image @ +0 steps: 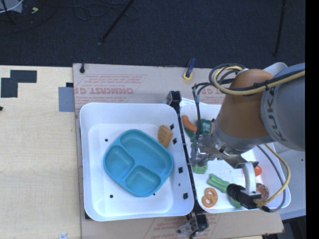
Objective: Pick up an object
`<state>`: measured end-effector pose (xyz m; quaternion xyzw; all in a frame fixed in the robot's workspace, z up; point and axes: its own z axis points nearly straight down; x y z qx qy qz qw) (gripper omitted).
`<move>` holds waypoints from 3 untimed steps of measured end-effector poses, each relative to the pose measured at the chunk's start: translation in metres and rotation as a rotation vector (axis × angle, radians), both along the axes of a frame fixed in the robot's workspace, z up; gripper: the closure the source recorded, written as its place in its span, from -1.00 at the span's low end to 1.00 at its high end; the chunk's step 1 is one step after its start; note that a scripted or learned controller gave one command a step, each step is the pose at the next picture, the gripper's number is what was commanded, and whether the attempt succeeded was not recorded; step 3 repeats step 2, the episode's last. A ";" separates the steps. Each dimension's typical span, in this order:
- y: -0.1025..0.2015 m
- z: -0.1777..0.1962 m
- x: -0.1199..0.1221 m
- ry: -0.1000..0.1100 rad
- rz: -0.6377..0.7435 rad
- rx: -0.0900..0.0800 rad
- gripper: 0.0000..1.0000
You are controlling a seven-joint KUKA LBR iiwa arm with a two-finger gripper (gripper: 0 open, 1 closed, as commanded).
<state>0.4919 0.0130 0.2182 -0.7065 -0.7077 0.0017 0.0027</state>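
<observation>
My gripper hangs low over the left side of the right bin, under the grey arm with the orange band. Just below it a green round object lies on the bin floor, close to or touching the gripper. An orange carrot-like piece lies just above the gripper, near the bin's left wall. A green pod, a pretzel, a chocolate donut and a small red piece lie towards the bin's front.
The left bin holds a blue divided plate and a tan bread-like piece by its right wall. A black divider runs between the bins. The arm covers much of the right bin.
</observation>
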 end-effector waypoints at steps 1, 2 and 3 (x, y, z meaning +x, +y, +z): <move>-0.008 0.004 0.000 -0.003 -0.003 -0.001 1.00; -0.008 0.016 0.001 -0.004 -0.001 -0.001 1.00; -0.008 0.016 0.001 -0.004 -0.001 -0.001 1.00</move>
